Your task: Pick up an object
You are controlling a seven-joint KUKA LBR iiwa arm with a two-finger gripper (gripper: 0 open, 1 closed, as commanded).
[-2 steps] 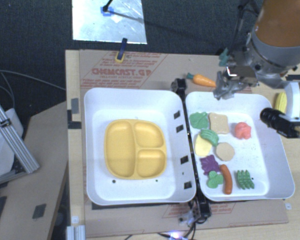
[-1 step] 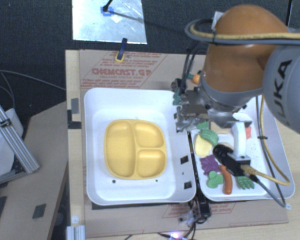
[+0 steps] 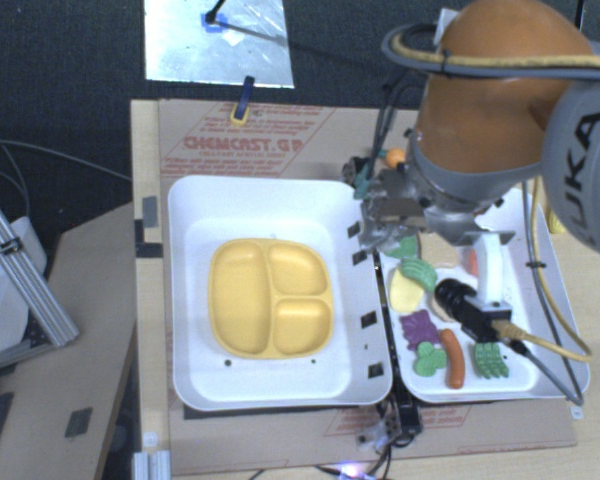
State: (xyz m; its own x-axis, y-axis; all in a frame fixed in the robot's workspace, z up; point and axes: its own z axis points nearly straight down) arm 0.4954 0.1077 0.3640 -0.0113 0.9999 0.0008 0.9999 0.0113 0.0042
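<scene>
Over the right bin (image 3: 528,373), close by its inner wall: claw (image 3: 388,220) tucked under the wrist, opening impossible to tell, nothing seen in its hold, so pick judged not yet made, with grasp and lift both left to do. Just below it in that bin, toy foods crowded together: green leafy piece (image 3: 417,271), yellow piece (image 3: 407,293), purple grapes (image 3: 418,328), orange sausage (image 3: 454,358), green ridged piece (image 3: 490,358), several touching, likely to hamper a clean grasp. In the left bin (image 3: 195,268), a yellow divided plate (image 3: 270,296), well apart from the claw.
</scene>
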